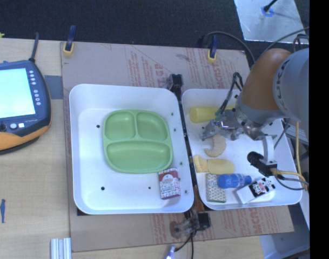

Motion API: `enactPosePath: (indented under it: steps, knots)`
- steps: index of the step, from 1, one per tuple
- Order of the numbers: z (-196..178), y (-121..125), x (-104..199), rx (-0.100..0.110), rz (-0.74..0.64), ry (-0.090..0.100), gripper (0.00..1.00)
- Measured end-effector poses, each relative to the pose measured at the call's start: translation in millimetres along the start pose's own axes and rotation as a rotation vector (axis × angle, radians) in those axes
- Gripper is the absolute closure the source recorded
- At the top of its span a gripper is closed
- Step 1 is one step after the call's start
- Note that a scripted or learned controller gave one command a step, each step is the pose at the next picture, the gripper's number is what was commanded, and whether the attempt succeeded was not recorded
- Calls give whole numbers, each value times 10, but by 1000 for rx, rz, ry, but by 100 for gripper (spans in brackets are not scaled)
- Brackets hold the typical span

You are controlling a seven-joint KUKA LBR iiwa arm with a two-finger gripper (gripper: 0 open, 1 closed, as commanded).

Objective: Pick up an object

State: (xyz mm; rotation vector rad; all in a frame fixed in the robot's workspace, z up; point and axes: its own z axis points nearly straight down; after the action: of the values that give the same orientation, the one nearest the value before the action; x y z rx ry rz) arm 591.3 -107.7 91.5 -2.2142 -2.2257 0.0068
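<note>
Camera view: yellow block (213, 165) lying flat, long axis left-right.

A green divided plate (137, 141) and small red carton (169, 184) are being contained in the left bin (83, 161); the gripper (221, 127) is being positioned over the right bin (286, 198).

Two white bins: left bin (83, 144), right bin (288, 198).
Left bin: one green divided plate (137, 141), one small red-and-white carton (169, 184).
Right bin: two yellow blocks (202, 114) (218, 165), one tan crescent piece (215, 147), one blue bottle (233, 181), one patterned packet (215, 189), one black-and-white box (257, 190).
One tablet (15, 99) on table.
</note>
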Motion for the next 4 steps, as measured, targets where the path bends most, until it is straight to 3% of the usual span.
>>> enactPosePath:
  steps: [1,2,3,4]
  knots:
    - [1,-182,-43,1,0,1,0]
    - [-101,-183,-52,3,-3,-1,100]
    - [-1011,-150,553,-3,1,3,100]
    - [-1363,341,1017,-3,2,3,100]
